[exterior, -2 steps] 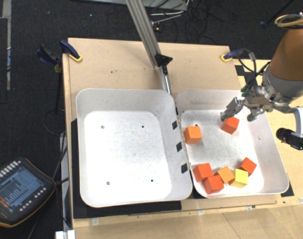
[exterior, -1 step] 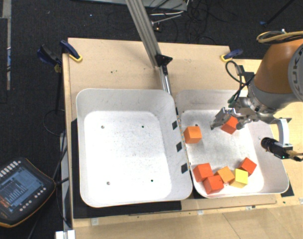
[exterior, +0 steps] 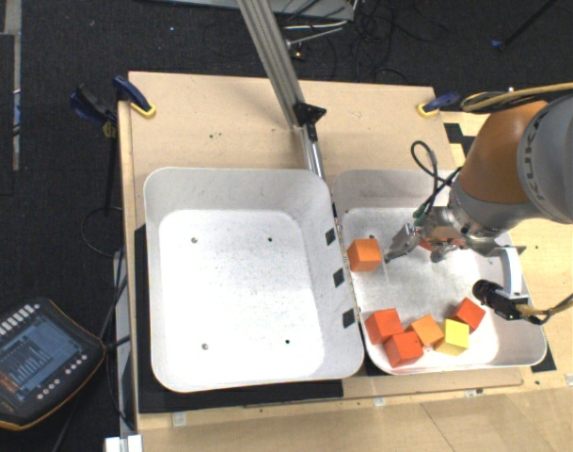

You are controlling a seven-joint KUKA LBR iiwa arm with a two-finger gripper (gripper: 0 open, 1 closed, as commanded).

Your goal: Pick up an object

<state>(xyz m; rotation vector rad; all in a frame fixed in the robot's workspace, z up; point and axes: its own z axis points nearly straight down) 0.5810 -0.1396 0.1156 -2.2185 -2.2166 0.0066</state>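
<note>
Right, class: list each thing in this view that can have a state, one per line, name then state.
gripper: low in the right bin, beside the lone orange block, holding nothing I can see
lone orange block: resting on the bin floor, apart from the rest
right bin: holds all six blocks
block cluster: five blocks bunched along the near wall
yellow block: lying within that cluster

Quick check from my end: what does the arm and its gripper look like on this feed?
The arm is bulky and rounded, grey with a broad orange band above the wrist. A thin black cable loops beside the wrist. The gripper is small, dark metal with slim fingers and a few reddish parts. A white bracket with a black cylindrical part hangs below the wrist.
</note>
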